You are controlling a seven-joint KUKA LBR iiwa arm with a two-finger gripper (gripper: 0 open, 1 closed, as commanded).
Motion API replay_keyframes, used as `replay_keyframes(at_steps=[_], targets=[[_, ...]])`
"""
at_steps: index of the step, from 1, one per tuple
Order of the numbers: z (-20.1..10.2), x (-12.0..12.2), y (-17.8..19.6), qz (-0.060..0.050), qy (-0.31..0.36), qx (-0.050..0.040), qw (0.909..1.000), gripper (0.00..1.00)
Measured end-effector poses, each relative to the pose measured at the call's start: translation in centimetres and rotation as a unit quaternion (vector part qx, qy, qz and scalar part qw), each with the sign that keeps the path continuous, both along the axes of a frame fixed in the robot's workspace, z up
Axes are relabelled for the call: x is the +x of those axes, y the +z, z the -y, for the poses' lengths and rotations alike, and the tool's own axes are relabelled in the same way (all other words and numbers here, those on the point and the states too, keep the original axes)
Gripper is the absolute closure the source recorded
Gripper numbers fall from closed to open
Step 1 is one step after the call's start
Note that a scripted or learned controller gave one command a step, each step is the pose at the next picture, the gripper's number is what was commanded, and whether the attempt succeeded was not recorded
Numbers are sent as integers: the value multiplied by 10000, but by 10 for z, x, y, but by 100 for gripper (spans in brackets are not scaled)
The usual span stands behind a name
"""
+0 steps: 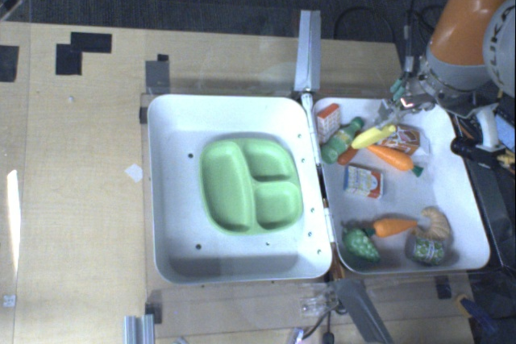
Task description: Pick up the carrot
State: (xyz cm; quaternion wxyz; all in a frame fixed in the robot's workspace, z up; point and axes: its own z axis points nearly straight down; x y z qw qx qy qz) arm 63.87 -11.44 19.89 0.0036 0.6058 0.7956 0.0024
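1. Nearest in the right-hand shallow white bin (476,250), an orange plastic carrot with a green top (393,226) lies on its side between a green bunch of toy grapes (360,244) and a tan lumpy toy (436,223).
2. Further back, a second orange carrot (390,157) rests tilted beside a yellow toy banana (372,136).
3. Far right, the grey two-finger gripper (403,102) hovers just beyond that pile; whether its jaws are spread or closed, I cannot tell.
4. Best play, I'd say: drop straight onto the carrot's middle, fingers across its width, clear of the banana.
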Motion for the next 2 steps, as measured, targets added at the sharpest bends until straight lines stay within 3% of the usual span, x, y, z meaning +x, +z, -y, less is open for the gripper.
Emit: replay_keyframes(at_steps=[1, 2], targets=[[0, 0, 0, -5, 0, -1, 10000, 0], [51, -44, -51, -12, 728, -9, 9973, 0]])
